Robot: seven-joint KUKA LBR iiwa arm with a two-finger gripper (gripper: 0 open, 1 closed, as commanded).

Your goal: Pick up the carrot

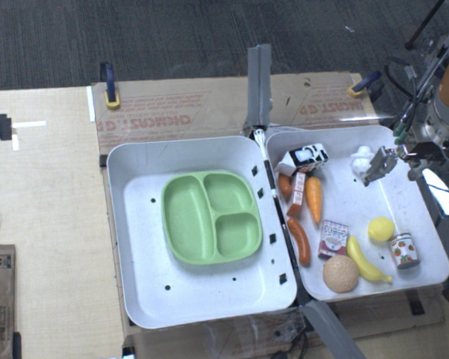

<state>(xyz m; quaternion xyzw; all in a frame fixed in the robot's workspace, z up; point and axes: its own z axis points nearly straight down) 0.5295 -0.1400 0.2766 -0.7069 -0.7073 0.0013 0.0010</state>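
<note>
Camera view puts my gripper (pixel 379 163) over the far right part of the right bin (pixel 429 271), its fingers standing narrowly apart with nothing between them. The carrot (pixel 313 198) lies well to the left of my fingertips and a little nearer the camera, lengthwise, thick end away from the camera.

I judge it light, stiff and smooth, probably a plastic toy, so it should not bruise but could slip or roll. Its taper argues for closing across the thicker upper half, jaws set square to its length.

Crowding is the trouble. A small brown packet (pixel 297 195) lies against its far side from me, with a sausage (pixel 285 185) beyond that and another sausage (pixel 298 241) below. A black-and-white carton (pixel 308 157) sits just past its thick end, a red card (pixel 333 237) past its tip. A white lump (pixel 361 160) is right beside my fingers. Banana (pixel 365 260), lemon (pixel 381 229), can (pixel 403 250) and a tan ball (pixel 340 273) lie clear of the path.
</note>
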